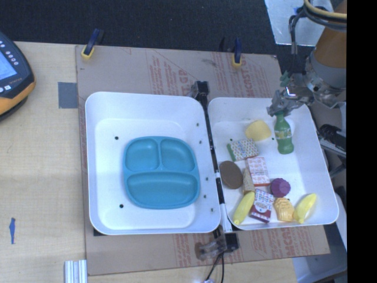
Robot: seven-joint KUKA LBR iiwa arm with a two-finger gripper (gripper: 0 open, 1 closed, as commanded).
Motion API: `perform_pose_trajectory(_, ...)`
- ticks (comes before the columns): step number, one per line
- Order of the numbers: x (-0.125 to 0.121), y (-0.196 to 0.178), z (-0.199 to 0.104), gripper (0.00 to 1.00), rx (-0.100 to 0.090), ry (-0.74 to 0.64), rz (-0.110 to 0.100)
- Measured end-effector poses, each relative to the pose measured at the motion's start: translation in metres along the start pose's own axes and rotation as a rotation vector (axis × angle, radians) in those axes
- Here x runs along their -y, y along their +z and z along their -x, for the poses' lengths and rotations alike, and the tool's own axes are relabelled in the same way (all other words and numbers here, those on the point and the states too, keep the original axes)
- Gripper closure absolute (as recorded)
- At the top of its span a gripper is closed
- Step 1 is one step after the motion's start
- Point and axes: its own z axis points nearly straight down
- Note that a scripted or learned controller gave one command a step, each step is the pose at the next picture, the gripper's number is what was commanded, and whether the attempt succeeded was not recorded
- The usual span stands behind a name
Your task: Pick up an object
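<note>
My gripper (pixel 281 109) hangs over the back of the right bin (pixel 321 158), directly above the cap of a green bottle (pixel 284 135) that stands near the bin's right wall. A yellow lemon-like piece (pixel 258 130) lies just left of the bottle. Below it are a green-patterned packet (pixel 243 149), a brown oval (pixel 230 174), a red and white box (pixel 257 171), a purple ball (pixel 280 187), a banana (pixel 244 207), a red packet (pixel 263 206) and two yellow toys (pixel 284 209) (pixel 306 207). The bottle's neck sits at the fingertips; a grip on it is not clear.
The left bin (pixel 94 158) holds a blue divided plate (pixel 160 171). A black hinge strip (pixel 209 152) joins the bins. Clamps (pixel 89 45) (pixel 236 50) pin the cardboard base at the back. A yellow and grey pendant (pixel 12 72) lies at far left.
</note>
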Motion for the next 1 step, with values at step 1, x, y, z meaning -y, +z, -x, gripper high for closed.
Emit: perform_pose_trajectory(1, 0.0128, 0.0008, -0.0451, 1.00, -0.003, 0.006, -0.017)
